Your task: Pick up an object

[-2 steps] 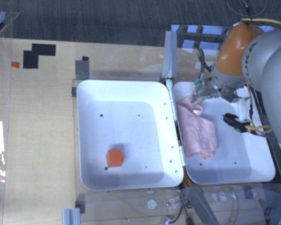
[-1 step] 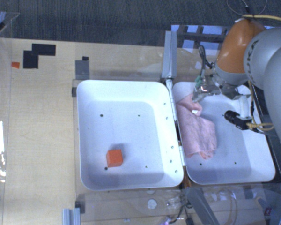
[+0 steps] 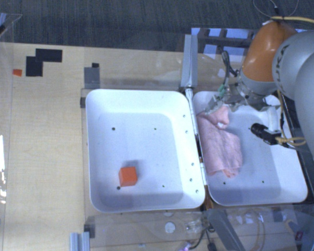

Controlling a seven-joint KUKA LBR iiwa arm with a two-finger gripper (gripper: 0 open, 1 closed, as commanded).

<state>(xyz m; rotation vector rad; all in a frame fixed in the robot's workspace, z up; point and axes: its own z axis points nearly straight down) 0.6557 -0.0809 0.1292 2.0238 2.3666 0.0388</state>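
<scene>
**Tool at the cloth's top end, lift not yet proven**

The cloth [image 3: 221, 143], pink and crumpled, lay along the left wall of the right bin [image 3: 272, 190], its upper end bunched near that bin's far-left corner. The tool [image 3: 223, 102] sat right at that bunched end; whether it was spread or pinching fabric I could not tell. A good lift would probably call for a bite on a thick fold, then a straight rise, so the cloth clears the wall between the bins. An orange block [image 3: 128, 176] rested near the left bin's [image 3: 102, 140] near-left corner. No brand, label or writing could be read.
</scene>
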